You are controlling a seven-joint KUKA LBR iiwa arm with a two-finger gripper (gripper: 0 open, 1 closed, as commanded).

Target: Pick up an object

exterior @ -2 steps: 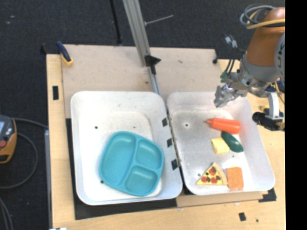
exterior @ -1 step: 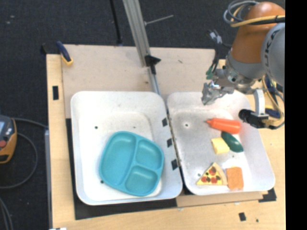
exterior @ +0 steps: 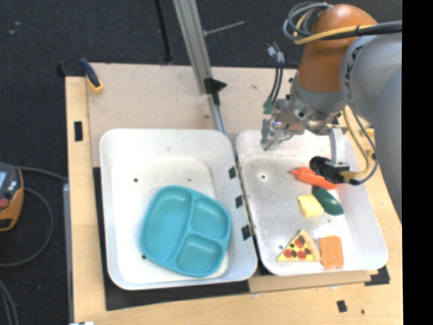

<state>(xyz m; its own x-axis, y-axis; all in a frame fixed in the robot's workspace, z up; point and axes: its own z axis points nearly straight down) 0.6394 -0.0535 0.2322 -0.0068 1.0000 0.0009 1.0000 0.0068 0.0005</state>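
Resting on dark carpet, the wooden bench (exterior: 135, 100) bears two white bins (exterior: 264, 181); gripper (exterior: 274, 135), grip state unreadable, hovers at the right bin's far edge, carrot (exterior: 311, 177) at its four o'clock

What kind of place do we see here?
Probably a robotics lab test bench: a robot arm reaches over two white bins, one holding a blue divided plate, the other toy food like a pizza slice.

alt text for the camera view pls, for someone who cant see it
A grey arm with an orange band holds its tool over the far corner of the right white bin, away from the toy pizza slice, yellow block and orange carrot. The left white bin holds a teal divided plate.
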